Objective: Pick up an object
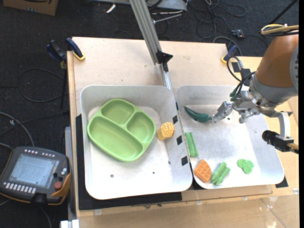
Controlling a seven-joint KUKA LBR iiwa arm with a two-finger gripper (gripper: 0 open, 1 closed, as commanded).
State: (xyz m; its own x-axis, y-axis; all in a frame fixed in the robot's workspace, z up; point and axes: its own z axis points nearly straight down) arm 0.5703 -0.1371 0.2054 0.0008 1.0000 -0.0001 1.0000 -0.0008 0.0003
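The gripper [232, 111] hangs over the upper part of the right bin [266, 146], and its two fingers stand apart, one slanting down to the left at about the bin's middle top and the other shorter one to its right, with bare white bin floor showing between them. Nothing sits between the fingers. The tip of the left finger [221, 112] is just beside, perhaps touching, the right end of a dark green curved pepper-like toy [196, 114], which lies flat on the bin floor pointing toward the divider; whether there is real contact cannot be told from this angle. Behind the fingers the grey wrist leads up to the orange band of the arm [280, 61] at the right edge. Further down in the same bin, a light green stick-shaped piece [191, 144] lies along the left wall, an orange waffle-textured wedge [203, 170] rests near the bottom left corner, a green bundle like beans [220, 173] lies just beside that wedge, and a small green leafy piece [245, 165] sits apart toward the lower right. In the left bin [95, 175], a green divided plate [121, 128] lies tilted across the middle, and a yellow corn piece [165, 130] rests just beside its right rim.
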